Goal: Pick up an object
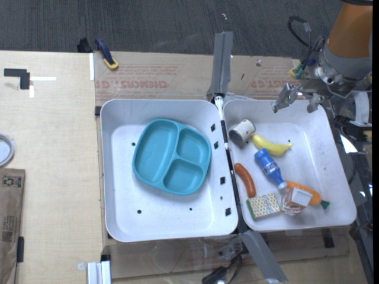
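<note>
The gripper (299, 96) hangs with fingers spread and nothing between them over the far edge of the right bin (334, 152). Beneath it, near the bin's middle, lies a curved yellow banana (271, 145), beside a blue bottle (267, 167).

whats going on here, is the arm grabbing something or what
Nothing is grabbed yet. The gripper hangs open over the far edge of the right bin, with nothing between its fingers. Below it in that bin lie a small can, a banana, a blue bottle, a sausage, a patterned box and a carrot. The left bin holds a blue divided plate.
</note>
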`<state>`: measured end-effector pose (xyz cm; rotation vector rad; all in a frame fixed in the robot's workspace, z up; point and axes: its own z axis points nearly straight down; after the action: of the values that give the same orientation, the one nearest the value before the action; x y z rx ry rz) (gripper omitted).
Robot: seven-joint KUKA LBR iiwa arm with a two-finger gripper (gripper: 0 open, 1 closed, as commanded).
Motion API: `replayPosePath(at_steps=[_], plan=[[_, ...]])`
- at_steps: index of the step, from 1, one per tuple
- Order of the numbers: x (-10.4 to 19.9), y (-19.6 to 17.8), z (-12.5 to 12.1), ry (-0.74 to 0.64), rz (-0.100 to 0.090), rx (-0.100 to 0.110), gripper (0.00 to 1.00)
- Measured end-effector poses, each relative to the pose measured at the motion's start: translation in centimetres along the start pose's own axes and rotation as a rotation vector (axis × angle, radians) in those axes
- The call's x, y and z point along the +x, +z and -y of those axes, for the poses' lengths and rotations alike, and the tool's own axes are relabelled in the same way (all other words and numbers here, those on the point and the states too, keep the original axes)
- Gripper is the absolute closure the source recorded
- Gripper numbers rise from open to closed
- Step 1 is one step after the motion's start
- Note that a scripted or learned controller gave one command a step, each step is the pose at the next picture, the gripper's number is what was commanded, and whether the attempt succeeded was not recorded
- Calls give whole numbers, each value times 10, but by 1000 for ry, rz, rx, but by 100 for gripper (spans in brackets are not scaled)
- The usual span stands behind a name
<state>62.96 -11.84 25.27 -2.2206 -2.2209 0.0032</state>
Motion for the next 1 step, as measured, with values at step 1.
replayPosePath(at_steps=[1], plan=[[-45, 156, 56, 350, -1, 2, 0]])
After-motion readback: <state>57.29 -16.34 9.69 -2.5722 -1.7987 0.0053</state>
